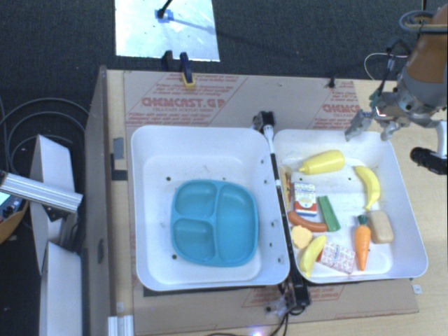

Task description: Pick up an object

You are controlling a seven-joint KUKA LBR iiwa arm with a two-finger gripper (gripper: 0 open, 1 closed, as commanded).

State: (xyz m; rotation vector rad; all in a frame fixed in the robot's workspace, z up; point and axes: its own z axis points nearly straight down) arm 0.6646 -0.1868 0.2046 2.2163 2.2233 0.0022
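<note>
So the gripper [369, 126] is parked up over the far rim of the right bin [411, 238], fingers spread wide, nothing seen between them. Makes sense if a drop onto something is being lined up, though that's a guess.

All the pickable stuff is piled in that right bin, which is probably why the arm is held on that side. The yellow squash [323, 162] is lying nearest the gripper, just below it, with the banana [369, 185] beside it toward the right wall. Further down, the carrot [361, 243] is laid next to a beige block [381, 226], and a sausage [308, 222], a green stick [327, 213] and a small carton [304, 196] are crowded against the divider.

The left bin [161, 166] has been given a blue tray [213, 221], flat in the middle, likely meant as a drop spot rather than a target.

Nothing has been lifted yet. The squash would be reckoned the easiest grab: closest, chunky, with some space around it, while the divider-side clutter could get nudged or double-grabbed
</note>
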